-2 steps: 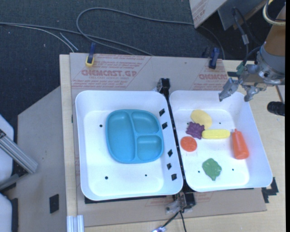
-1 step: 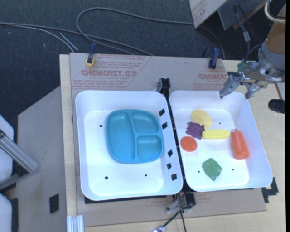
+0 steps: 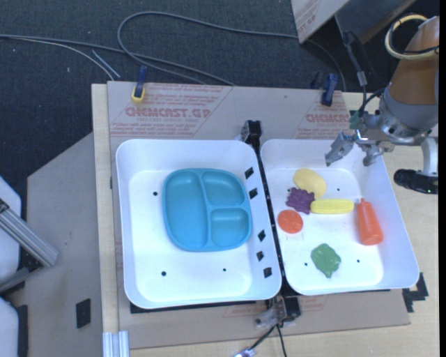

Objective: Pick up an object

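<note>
Arm [image 3: 417,77] cut off by right and top edges behind the gripper [image 3: 354,150]. Box [image 3: 315,15] up-left of gripper cropped at top. Purple toy [image 3: 300,200] below gripper partly hidden by yellow ones.

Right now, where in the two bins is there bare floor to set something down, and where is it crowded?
Left bin: bare floor all round the blue tray, widest along its near edge. Right bin: bare near the front corners beside the green toy, and at the back under the gripper. Crowded mid-bin: yellow lemon, purple toy, corn, orange disc, carrot.
</note>
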Robot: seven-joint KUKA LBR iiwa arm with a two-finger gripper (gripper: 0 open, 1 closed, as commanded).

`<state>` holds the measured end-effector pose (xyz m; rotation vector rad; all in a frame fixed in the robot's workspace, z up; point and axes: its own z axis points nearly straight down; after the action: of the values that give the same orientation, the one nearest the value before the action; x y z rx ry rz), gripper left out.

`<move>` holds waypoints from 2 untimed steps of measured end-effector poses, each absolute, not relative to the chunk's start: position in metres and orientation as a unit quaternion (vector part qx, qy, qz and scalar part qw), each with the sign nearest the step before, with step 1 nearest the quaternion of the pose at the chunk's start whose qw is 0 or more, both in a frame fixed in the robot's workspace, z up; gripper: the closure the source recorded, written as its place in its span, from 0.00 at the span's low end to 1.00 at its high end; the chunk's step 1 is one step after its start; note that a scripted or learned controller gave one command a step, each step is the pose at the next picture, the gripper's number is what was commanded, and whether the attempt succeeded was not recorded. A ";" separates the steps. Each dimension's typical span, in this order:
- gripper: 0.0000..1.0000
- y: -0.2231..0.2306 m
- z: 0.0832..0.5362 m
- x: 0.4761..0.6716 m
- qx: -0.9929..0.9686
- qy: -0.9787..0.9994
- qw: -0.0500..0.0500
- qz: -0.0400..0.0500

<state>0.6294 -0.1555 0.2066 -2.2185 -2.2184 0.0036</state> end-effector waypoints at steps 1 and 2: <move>0.00 -0.163 0.150 0.633 -0.707 -0.707 0.003 0.002; 0.00 -0.153 0.096 0.632 -0.707 -0.708 0.002 0.001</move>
<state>0.6324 -0.1529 0.0961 -2.2167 -2.2196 0.0034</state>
